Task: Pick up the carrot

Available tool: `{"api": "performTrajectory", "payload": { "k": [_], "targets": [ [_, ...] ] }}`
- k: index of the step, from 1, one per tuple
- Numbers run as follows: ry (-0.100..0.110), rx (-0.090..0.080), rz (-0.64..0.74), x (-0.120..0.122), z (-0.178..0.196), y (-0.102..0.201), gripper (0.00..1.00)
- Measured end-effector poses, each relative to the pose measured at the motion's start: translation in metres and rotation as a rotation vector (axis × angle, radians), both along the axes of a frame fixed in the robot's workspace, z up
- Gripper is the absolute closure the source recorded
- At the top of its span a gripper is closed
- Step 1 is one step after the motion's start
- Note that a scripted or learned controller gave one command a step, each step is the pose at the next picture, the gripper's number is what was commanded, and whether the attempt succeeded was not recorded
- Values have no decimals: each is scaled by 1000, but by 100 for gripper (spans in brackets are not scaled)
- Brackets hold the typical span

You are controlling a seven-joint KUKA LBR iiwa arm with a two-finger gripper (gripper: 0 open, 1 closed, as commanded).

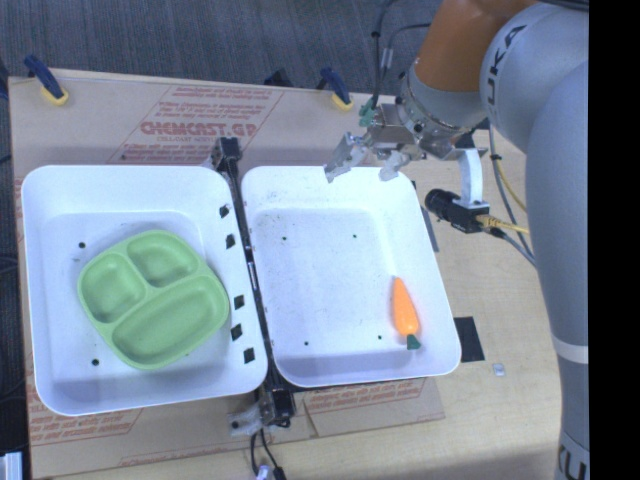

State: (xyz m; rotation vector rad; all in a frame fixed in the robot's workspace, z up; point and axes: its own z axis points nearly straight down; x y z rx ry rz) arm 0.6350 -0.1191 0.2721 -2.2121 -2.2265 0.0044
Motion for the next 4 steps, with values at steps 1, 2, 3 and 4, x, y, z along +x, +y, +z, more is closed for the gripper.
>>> {"api": "performTrajectory", "payload": {
  "k": [1, 2, 3, 4],
  "targets": [
    [0, -2, -1, -59, -22, -82, 0],
    [1, 1, 0, -113, -137, -92, 0],
    [-15, 4, 7, -136, -175, -88, 0],
    [-20, 5, 12, -150, -175, -86, 0]
  ]
}}
